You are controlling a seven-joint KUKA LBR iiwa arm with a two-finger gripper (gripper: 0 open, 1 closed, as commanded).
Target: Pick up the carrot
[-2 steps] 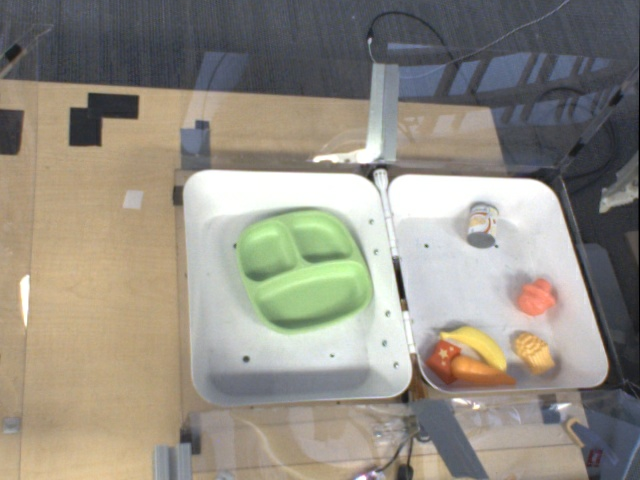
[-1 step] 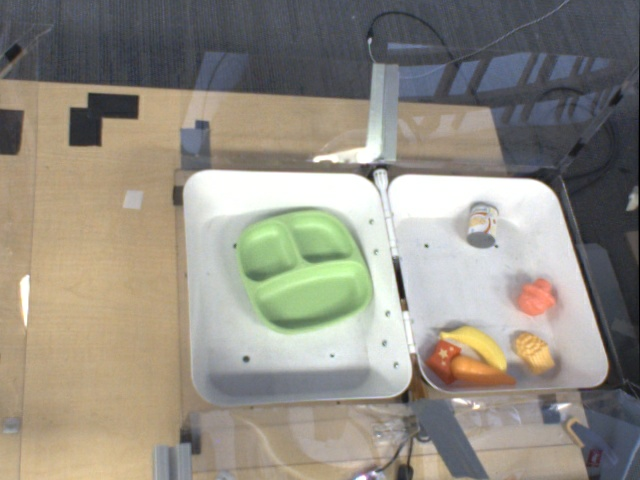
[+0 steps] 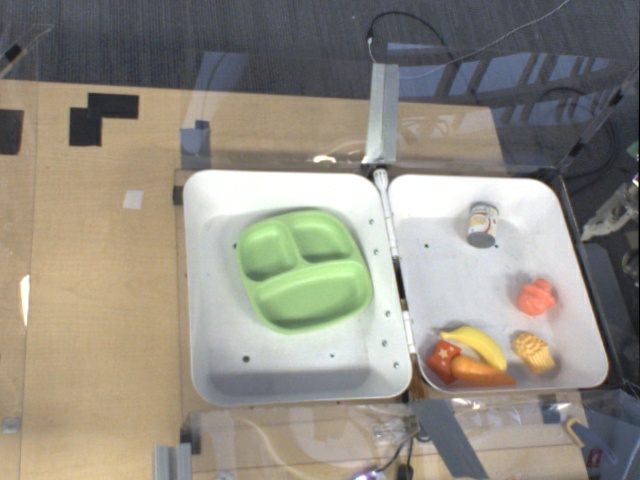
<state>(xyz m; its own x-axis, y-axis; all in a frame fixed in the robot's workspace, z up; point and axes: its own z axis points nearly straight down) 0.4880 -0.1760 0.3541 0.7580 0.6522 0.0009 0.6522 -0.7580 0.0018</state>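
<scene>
- I find the carrot (image 3: 481,371) in the right bin's (image 3: 560,268) near corner, touching the banana (image 3: 476,345) and a red piece (image 3: 443,354).
- End effector state: I cannot tell.
- I judge a good grasp closes across the carrot's width, from above, clear of banana and wall.

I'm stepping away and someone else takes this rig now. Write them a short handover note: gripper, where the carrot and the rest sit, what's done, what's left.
Gripper: cannot be judged from the camera view; nothing is being held over the bins.
Carrot: lies at the front edge of the right bin, touching the banana behind it and the red item to its left.
Also there: a pastry-like toy, an orange-red toy, a small can. The left bin holds a green divided plate.
Done: nothing; carrot not lifted.
Left: reach, grasp and lift the carrot.
</scene>
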